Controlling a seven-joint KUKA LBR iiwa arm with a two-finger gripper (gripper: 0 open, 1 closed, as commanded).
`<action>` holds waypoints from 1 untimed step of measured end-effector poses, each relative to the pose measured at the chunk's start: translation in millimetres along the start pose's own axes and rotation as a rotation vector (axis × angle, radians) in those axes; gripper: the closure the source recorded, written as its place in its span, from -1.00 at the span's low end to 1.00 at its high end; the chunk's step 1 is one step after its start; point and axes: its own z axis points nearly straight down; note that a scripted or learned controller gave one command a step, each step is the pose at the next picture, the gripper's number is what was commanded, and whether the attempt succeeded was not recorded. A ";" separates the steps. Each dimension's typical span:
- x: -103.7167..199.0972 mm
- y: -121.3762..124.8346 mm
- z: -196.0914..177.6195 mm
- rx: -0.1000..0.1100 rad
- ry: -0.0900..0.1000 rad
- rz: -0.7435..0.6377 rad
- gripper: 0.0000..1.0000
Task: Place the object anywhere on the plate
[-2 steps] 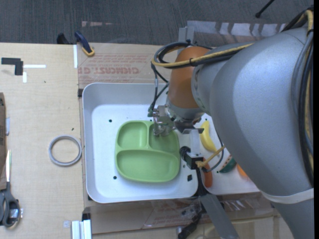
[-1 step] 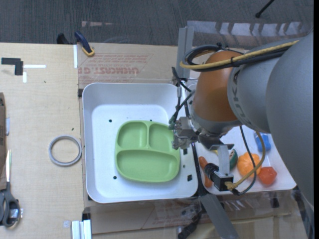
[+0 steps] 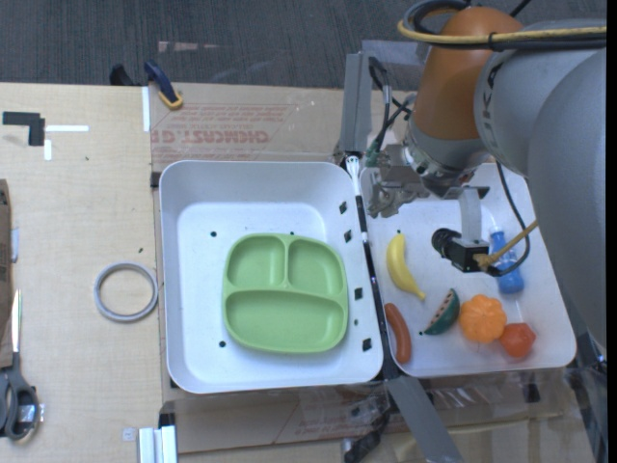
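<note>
From the camera view, the counter [image 3: 77,210] is carrying two white bins side by side. The left bin [image 3: 183,287] is holding one green plate [image 3: 285,294] with three compartments, lying near the middle of the bin floor. The right bin [image 3: 540,258] is holding the toy foods: one yellow banana [image 3: 404,267], one red sausage [image 3: 398,332], one watermelon slice [image 3: 442,313], one orange fruit [image 3: 482,318], one small red fruit [image 3: 519,340] and one blue object [image 3: 508,274].

The banana is lying near the left wall of the right bin, with its long axis running from the far side to the near side, slightly slanted, the lower tip pointing to the near right. The sausage is lying at the near left corner, just beside the shared wall. The two inner walls between the bins are standing between the banana and the plate.

The hand [image 3: 386,196] is hanging over the far left corner of the right bin, above the banana and apart from it. Whether it is open or closed, I cannot tell.

On the counter left of the bins, one tape ring [image 3: 126,291] and one pair of scissors [image 3: 17,394] are lying.
</note>
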 end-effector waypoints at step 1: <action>58.7 45.1 24.9 0.001 0.000 -0.002 1.00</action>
